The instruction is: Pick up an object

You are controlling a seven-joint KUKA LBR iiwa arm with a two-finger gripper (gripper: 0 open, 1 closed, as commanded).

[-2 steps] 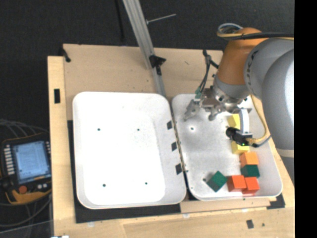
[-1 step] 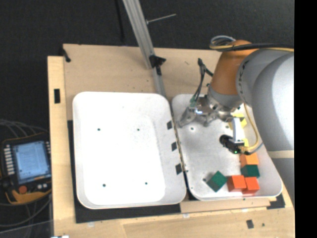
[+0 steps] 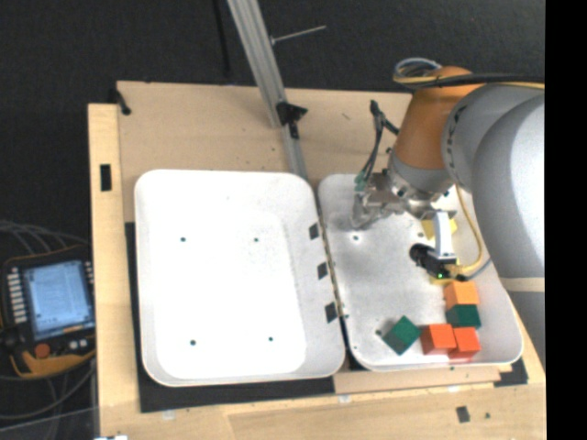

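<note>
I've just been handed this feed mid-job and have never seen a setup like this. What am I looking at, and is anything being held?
This is a single camera fixed above a wooden bench, looking down at a slant. The big grey shape with an orange band is a robot arm reaching in from the right. Its end effector hangs over the upper part of the right white bin; nothing shows between its fingers. Coloured blocks lie at that bin's lower right: a tilted green block, orange blocks and a stacked orange and green pair. The left white bin sits alongside. A handheld control screen rests off the bench's left.
</note>
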